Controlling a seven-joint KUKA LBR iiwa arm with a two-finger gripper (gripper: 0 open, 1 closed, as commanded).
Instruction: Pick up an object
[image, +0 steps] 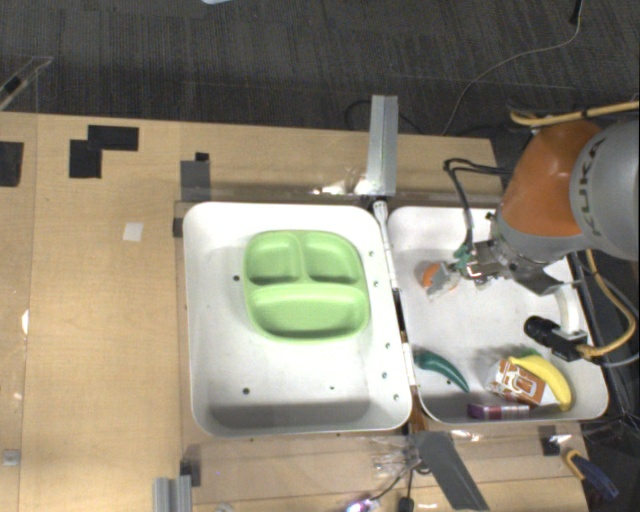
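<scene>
My gripper (468, 264) reaches into the upper middle of the right bin (440, 232), under the grey arm with its orange band (540, 190). A small orange and grey object (436, 276) lies right against the gripper's left tip, low over the bin floor. Whether the gripper holds it cannot be made out. Along the bin's front lie a curved green object (442, 366), a small brown and orange box (514, 380), a yellow banana (550, 379) and a purple marker (497, 409).
The left bin (210, 330) bears a green divided plate (300, 283) in its middle. A metal post (382, 140) stands behind the seam between the bins. A black part (546, 333) and cables hang at the right bin's right side.
</scene>
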